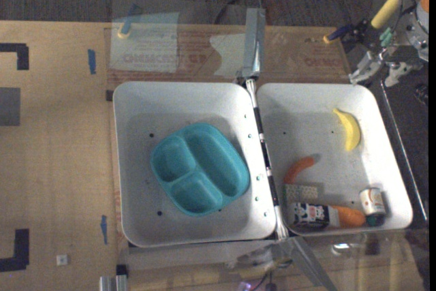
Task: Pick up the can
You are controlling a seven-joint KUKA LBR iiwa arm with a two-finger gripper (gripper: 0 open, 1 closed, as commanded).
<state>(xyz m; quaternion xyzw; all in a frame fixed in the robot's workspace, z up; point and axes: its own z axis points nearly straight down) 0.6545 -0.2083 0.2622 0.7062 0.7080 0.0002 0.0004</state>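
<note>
Bench [54,146] of light wood carries two shallow white bins side by side. In the left bin [136,105] lies a teal divided plate [199,168] with three compartments, turned at a slant, and it sits a little to the right of the bin's middle. The right bin [306,112] holds several small things. The can [372,201], white with a red label, stands in the near right corner of this bin, close to the right wall. A small dark green object [375,220] touches it on the near side. Just to the left of these lies an orange carrot [349,216], and its thick end meets a milk carton with a black and white cow pattern [310,215] that lies on its side along the near wall. Above the carton is a flat grey piece [304,191], and a second orange carrot [300,168] rests near the divider between the bins. A yellow banana [349,127] lies in the far right part of the bin, well apart from the can. The gripper [383,66] hangs at the upper right of the view, outside the far right corner of the right bin, with nothing between its light fingers, which look spread apart.
</note>
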